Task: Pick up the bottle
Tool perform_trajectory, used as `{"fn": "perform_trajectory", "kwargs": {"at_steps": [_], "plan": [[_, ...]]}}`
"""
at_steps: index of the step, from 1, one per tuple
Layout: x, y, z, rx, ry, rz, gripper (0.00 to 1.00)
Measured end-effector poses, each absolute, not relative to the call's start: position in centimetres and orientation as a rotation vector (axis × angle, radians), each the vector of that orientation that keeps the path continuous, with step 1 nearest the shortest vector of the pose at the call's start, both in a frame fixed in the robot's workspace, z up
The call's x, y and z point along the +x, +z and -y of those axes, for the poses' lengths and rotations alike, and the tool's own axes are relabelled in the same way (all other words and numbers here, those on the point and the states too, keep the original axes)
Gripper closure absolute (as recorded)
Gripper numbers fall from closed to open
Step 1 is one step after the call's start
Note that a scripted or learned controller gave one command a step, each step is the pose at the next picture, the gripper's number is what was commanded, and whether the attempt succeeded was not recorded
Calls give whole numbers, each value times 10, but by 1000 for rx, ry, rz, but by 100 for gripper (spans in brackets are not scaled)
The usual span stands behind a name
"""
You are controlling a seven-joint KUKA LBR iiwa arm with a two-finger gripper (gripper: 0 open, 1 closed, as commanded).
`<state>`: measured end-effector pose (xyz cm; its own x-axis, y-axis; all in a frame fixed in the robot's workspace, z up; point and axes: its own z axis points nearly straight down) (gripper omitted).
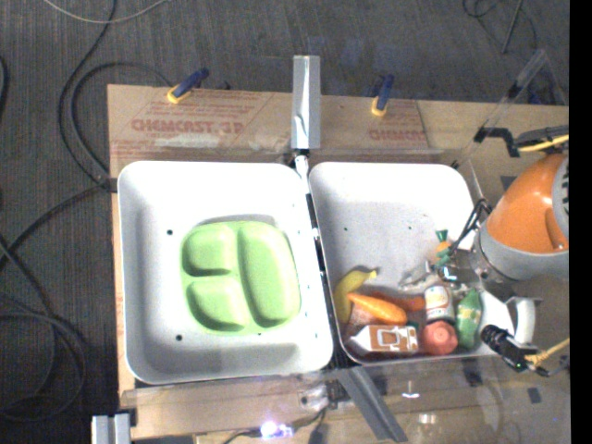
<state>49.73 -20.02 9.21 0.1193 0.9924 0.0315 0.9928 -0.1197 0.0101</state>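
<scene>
Dark carpet [55, 100] w/ cables runs all round a cardboard-topped bench [213, 123]; two clamps, blue-yellow [188, 85] and yellow [380, 96], grip its far edge. Two white bins sit side by side on it.

Left bin [148, 192]: one green tray [240, 274], 3 compartments, lying flat near the middle.

Right bin [388, 202]: stuff all bunched in the near right corner. Banana [350, 289] curves at the left of the pile, carrot [377, 306] just beside it, touching. Carton [388, 339] lies flat vs. the near wall, red ball [441, 338] right next to it. Bottle [437, 302], small w/ a pale label, stands approx upright between carrot and a green item [469, 311], just behind the ball.

Arm [527, 225] comes in from the right, orange band over the bin's right rim. Gripper [442, 265] hangs low over the pile, right by the bottle's top. Fingers: too cluttered there, can't tell if apart or together, or if they're on the bottle.
</scene>
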Motion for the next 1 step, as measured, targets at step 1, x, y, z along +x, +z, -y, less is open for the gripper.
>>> {"fn": "perform_trajectory", "kwargs": {"at_steps": [1], "plan": [[517, 276, 217, -2517, 9, 1881, 0]]}}
